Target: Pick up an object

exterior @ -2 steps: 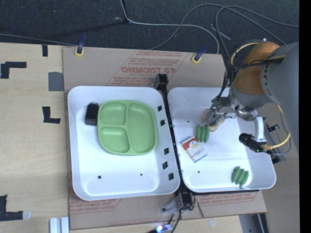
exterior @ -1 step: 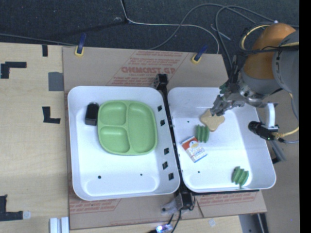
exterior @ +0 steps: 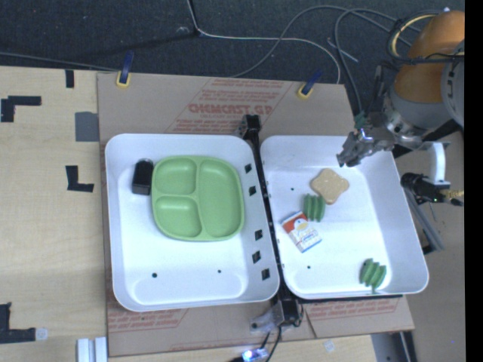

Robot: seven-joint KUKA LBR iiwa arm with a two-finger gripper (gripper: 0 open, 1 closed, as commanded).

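Note:
The right bin [exterior: 392, 225] holds a tan slice of toy bread [exterior: 330, 185], a green pod-shaped toy [exterior: 314, 207] just below it, a small red-and-white carton [exterior: 302, 232] and a second green toy [exterior: 372, 274] near the front right corner. My gripper [exterior: 352, 154] hangs over the bin's back right part, a little up and right of the bread, apart from it. Nothing shows between its fingers.
The left bin [exterior: 128, 270] holds a green divided plate [exterior: 198, 198] and a small black block [exterior: 142, 176] at its left. A black clip strip [exterior: 259, 202] joins the two bins. Cables run across the dark mat behind the bench.

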